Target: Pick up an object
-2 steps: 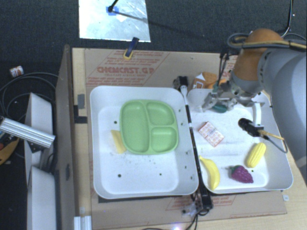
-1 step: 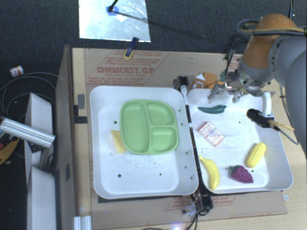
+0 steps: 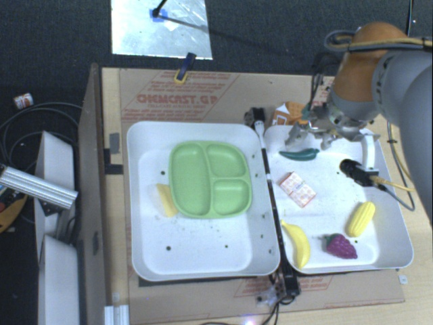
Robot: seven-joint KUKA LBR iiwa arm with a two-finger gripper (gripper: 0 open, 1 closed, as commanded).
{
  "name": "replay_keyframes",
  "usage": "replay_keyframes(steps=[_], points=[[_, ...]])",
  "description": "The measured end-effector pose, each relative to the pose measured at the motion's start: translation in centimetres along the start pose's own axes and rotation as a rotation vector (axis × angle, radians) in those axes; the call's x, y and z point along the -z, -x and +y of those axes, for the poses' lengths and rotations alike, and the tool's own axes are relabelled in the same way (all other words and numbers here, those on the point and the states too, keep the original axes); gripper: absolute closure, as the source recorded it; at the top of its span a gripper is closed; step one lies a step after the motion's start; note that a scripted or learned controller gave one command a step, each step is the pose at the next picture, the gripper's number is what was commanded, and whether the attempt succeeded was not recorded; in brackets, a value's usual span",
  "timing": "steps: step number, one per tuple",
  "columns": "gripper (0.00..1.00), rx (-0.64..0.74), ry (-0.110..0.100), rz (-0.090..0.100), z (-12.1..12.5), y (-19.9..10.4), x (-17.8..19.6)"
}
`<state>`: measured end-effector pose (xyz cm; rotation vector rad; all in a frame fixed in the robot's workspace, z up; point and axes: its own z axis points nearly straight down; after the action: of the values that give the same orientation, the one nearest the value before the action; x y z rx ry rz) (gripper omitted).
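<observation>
Camera view: gripper [image 3: 310,133] low over far end of right bin [image 3: 396,249], just above green pepper [image 3: 300,154]. Can't tell how far open it is or if it's got anything. Looks like approach/grasp step; next needs descent onto pepper, then closing.

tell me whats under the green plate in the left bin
A yellow piece pokes out from beneath the green plate at its left edge. How far it extends underneath is covered, as is anything else there.
</observation>
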<state>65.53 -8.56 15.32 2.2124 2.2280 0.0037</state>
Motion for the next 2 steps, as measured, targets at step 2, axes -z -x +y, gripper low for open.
replay_keyframes(steps=[2], points=[[0.0, -0.007, -0.01, 0.0, 0.4, 3.6, -5.5]])
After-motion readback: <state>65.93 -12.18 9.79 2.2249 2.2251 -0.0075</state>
